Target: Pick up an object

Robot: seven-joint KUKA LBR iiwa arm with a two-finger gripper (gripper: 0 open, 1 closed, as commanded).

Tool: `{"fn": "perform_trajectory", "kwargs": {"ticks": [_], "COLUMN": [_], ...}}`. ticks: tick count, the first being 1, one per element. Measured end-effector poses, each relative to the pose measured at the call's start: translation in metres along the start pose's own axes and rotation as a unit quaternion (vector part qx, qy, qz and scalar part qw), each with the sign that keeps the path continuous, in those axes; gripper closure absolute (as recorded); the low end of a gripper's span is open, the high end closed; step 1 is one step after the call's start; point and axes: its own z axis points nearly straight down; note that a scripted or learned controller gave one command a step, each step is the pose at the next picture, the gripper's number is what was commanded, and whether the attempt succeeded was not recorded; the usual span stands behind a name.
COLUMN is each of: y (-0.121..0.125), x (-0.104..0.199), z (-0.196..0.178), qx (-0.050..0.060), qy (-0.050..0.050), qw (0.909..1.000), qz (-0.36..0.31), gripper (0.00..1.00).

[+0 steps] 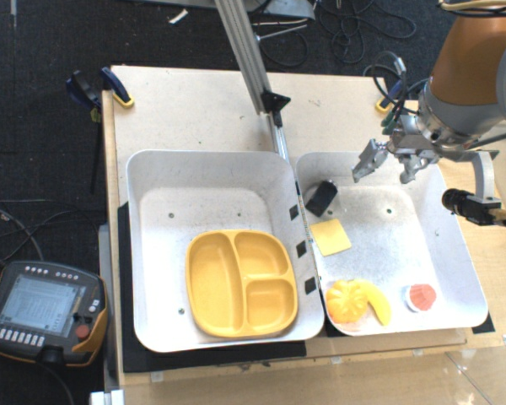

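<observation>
My gripper (389, 166) hangs over the far edge of the right bin (455, 251), its two grey fingers spread apart with nothing between them. Below and left of it a black block (321, 197) lies by the bin's left wall. A flat yellow square (331, 236) lies just in front of the block. A yellow pepper-like toy (347, 300) and a yellow banana (378, 305) sit together at the near edge. A small red-pink round piece (422, 296) rests near the bin's front right corner.
The left bin (152, 218) holds a yellow divided plate (240, 283). A slanted metal pole (246, 45) runs down to the gap between the bins. A teach pendant (42, 310) lies off the bench at lower left. Clamps (110, 87) grip the bench's far corners.
</observation>
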Motion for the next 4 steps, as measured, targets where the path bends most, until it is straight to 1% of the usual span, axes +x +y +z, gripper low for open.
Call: {"fn": "perform_trajectory", "kwargs": {"ticks": [1,2,4], "y": [0.000,-0.006,0.005], "x": [0.000,0.009,-0.006], "z": [0.000,0.052,0.156], "qx": [0.000,0.002,0.003], "qy": [0.000,0.000,0.000], "qw": [1.0000,1.0000,1.0000], "qz": [0.000,0.001,0.002], "gripper": [0.00,0.00,0.00]}}
